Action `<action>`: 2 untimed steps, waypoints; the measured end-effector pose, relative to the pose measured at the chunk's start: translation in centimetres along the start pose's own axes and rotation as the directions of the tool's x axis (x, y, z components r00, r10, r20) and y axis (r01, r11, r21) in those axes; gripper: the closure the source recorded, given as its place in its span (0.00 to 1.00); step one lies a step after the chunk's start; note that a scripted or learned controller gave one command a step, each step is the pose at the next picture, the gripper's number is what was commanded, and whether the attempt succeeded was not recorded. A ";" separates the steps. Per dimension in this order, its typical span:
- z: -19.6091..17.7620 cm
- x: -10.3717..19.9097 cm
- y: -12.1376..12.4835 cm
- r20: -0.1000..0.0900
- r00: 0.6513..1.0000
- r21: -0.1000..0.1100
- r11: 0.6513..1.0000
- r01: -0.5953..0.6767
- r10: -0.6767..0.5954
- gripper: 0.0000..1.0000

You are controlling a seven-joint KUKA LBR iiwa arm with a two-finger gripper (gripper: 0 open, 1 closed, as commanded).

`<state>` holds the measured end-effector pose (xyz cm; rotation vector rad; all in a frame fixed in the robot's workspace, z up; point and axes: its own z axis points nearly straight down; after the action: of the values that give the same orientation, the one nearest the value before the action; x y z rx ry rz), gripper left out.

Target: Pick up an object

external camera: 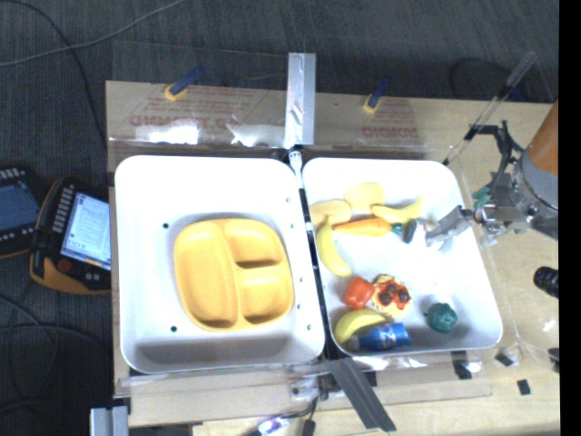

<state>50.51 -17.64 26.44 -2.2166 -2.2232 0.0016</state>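
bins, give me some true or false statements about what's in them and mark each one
1. The yellow tray lies in the left bin. True.
2. The blue bottle lies in the left bin. False: it is in the right bin, near its front edge.
3. The green ball sits in the right bin. True.
4. The gripper holds the carrot. False: the carrot lies in the bin, apart from the gripper.
5. The tray has one undivided well. False: it has several compartments.
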 end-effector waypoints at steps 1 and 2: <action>14.7 7.0 -2.0 -0.001 0.994 0.000 0.994 0.109 -0.109 0.00; 16.2 5.8 2.7 0.015 0.962 -0.022 0.962 0.272 -0.272 0.00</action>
<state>53.18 -11.83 10.22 -1.9056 -2.5268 -0.0118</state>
